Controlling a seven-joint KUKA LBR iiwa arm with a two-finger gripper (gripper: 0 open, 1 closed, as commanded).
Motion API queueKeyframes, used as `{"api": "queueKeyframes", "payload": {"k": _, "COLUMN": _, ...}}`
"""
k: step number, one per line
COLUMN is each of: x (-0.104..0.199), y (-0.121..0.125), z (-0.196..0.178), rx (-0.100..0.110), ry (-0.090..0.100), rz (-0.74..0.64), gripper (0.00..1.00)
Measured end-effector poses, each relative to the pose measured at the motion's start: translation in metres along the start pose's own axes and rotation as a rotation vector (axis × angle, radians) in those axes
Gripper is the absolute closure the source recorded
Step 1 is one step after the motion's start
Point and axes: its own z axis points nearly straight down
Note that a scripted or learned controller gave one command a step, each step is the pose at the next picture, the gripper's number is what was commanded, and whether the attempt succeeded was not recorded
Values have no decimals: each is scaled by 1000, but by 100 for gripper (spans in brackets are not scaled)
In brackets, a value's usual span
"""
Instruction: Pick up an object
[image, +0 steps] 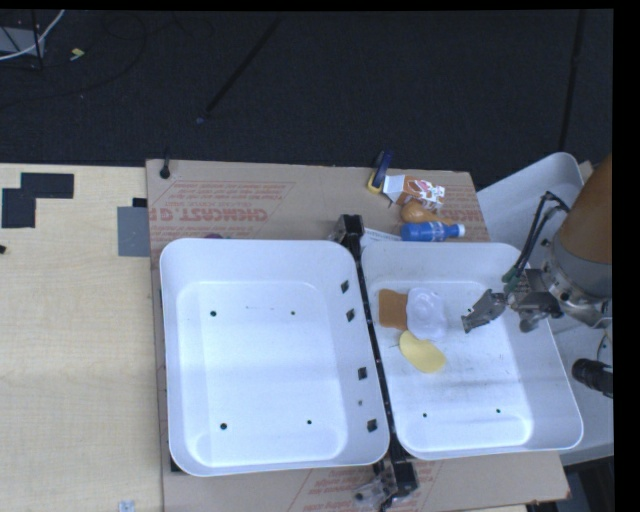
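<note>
In the right bin (540, 420) lie three things close together near its left wall: an orange-brown block (391, 309), a clear plastic cup-like piece (426, 312) overlapping it, and a yellow rounded piece (423, 353) just below. My gripper (482, 312) hangs over the right bin's middle, a short way right of the clear piece, with its dark fingers pointing left. Nothing shows between the fingers.
The left bin (180, 300) sits beside the right one, with black clips along the shared edge. Behind the bins on the cardboard lie a blue bottle (431, 232), a small packet (420, 190) and a blue-yellow item (380, 172).
</note>
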Motion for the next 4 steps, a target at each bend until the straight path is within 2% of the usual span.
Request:
{"api": "queueKeyframes", "payload": {"k": 1, "x": 20, "y": 5, "z": 129, "rx": -2, "ry": 1, "rz": -1, "gripper": 0}}
{"api": "queueKeyframes", "payload": {"k": 2, "x": 18, "y": 5, "z": 115, "rx": -2, "ry": 3, "rz": 5, "gripper": 100}}
{"api": "queueKeyframes", "payload": {"k": 3, "x": 42, "y": 88, "z": 88, "rx": -9, "ry": -1, "rz": -4, "gripper": 100}}
{"api": "queueKeyframes", "payload": {"k": 4, "x": 176, "y": 96, "z": -55, "rx": -18, "ry": 5, "rz": -15, "gripper": 100}}
